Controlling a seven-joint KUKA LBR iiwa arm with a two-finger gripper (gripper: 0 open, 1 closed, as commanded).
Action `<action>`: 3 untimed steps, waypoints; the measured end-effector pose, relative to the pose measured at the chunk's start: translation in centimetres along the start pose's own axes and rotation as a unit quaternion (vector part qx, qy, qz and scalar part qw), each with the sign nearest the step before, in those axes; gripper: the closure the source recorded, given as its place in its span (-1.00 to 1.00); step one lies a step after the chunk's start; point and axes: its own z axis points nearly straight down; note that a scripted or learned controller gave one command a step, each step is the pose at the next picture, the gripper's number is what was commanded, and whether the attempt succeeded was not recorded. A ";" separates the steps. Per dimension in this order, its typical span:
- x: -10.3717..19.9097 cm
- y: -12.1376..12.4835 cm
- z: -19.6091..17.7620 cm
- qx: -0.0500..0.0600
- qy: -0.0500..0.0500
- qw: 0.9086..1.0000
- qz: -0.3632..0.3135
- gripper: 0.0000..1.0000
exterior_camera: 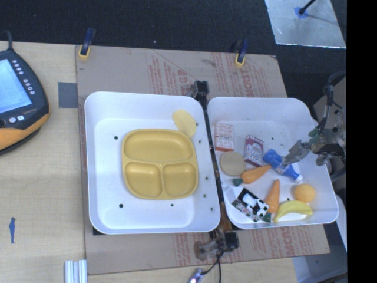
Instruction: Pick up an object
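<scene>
Grey hand (296, 152) hovers near the right bin's (265, 106) right edge, over the blue bottle (280, 163); you cannot tell its grip; nothing lifted yet.

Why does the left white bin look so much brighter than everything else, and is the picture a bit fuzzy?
In the camera view, strong light washes out the left bin to near pure white; the yellow tray stays clear, while the small toys in the right bin look soft, and the gripper is blurry against it.
</scene>
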 end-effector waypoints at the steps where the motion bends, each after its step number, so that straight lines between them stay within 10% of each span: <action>1: 0.5 0.4 8.7 0.001 0.000 1.000 -0.001 -1.00; 2: 2.2 4.8 15.5 0.001 -0.001 1.000 -0.001 -1.00; 3: 7.0 -0.4 15.5 0.001 0.000 1.000 -0.001 -1.00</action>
